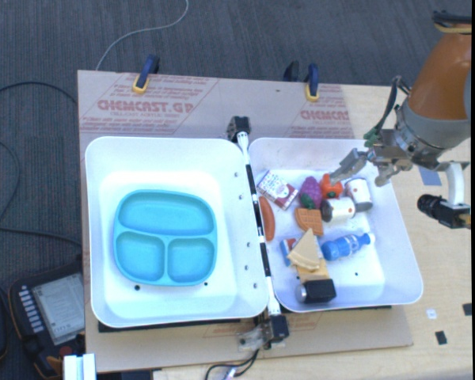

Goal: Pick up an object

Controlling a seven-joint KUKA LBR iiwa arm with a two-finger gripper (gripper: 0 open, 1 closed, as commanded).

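Note:
My gripper (366, 168) hovers over the back right part of the right bin (396, 283). Its fingers (346, 164) are spread open with nothing between them. Just below and left of it lie a small orange-red piece (330, 185), a purple bunch of grapes (310, 188) and a white and grey object (358, 191). A white cylinder (341, 209), an orange cracker (309, 220), a blue bottle (344, 245), a yellow wedge (305, 253) and a black block (318, 290) lie nearer the front. A red and white packet (275, 187) and a sausage (267, 217) lie by the bin's left wall.
The left bin (103, 180) holds a blue divided plate (165, 237). Clamps (311, 81) grip the back edge of the board. A black device (47, 311) sits off the bench at the front left.

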